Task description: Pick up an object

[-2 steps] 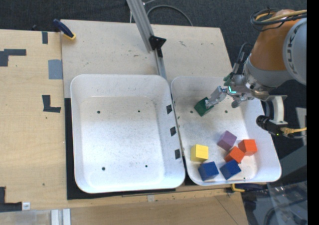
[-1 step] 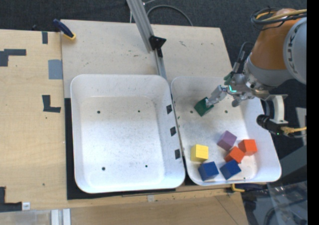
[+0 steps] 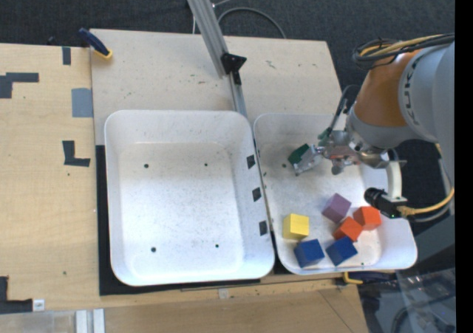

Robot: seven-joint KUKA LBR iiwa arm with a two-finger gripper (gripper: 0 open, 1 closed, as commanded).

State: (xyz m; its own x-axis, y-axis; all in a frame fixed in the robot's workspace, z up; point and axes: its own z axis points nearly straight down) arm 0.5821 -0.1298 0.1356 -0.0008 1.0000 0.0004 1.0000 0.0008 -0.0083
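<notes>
The end effector (image 3: 312, 159) is hovering in the right bin (image 3: 275, 132), seemingly gripping a green object (image 3: 299, 153) between its fingers; judging by this, lifting clear is coming next

We see wooden bench (image 3: 44, 176) bearing two white bins side by side: left bin (image 3: 118, 198), right bin (image 3: 403, 250); blue-yellow clamp (image 3: 95, 42) at back.

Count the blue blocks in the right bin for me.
2, both at the near edge of the right bin: one blue block below the yellow block, the other blue block right beside it. The arm could hide more.
</notes>
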